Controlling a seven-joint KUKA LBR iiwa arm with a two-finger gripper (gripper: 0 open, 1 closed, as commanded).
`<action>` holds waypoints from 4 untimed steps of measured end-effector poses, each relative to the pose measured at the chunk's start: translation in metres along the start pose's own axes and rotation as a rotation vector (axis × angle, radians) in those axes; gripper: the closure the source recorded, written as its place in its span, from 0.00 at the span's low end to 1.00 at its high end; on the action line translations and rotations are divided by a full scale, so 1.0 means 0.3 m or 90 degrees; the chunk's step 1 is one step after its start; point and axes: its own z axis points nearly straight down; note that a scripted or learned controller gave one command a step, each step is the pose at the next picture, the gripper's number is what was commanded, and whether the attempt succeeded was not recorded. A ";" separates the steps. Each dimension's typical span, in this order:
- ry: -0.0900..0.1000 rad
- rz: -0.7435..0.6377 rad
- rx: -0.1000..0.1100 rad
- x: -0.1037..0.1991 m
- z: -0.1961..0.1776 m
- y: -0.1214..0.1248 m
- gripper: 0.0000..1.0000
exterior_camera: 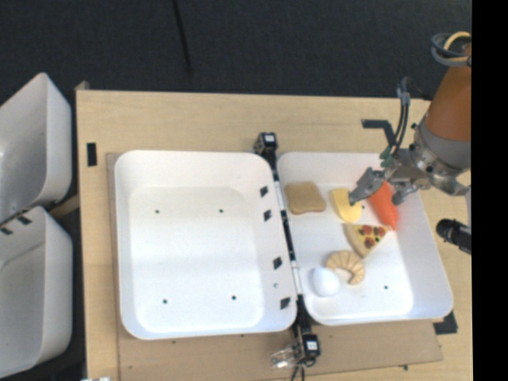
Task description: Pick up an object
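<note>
While hovering: end effector (379, 187) is spreading its fingers open around the carrot (384, 205).
Location: right bin (413, 292), near tabletop's right edge.
Neighbour: cheese wedge (345, 205) is lying just beside the carrot.

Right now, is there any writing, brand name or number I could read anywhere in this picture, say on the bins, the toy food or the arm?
None: no readable word, number or sign stands anywhere in the view.
The small black tabs along the seam between the bins: too small to tell if they carry print.
The black clip at the top of the seam: blurred, nothing legible.
The arm's orange band, the toast and the pizza slice: no lettering visible.
</note>
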 end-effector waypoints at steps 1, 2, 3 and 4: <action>-0.003 0.001 -0.004 0.003 0.531 0.025 0.00; -0.002 0.002 -0.003 -0.135 0.430 0.087 0.00; -0.002 0.001 -0.005 -0.128 0.514 0.039 0.00; -0.004 0.004 -0.009 -0.136 0.471 0.045 1.00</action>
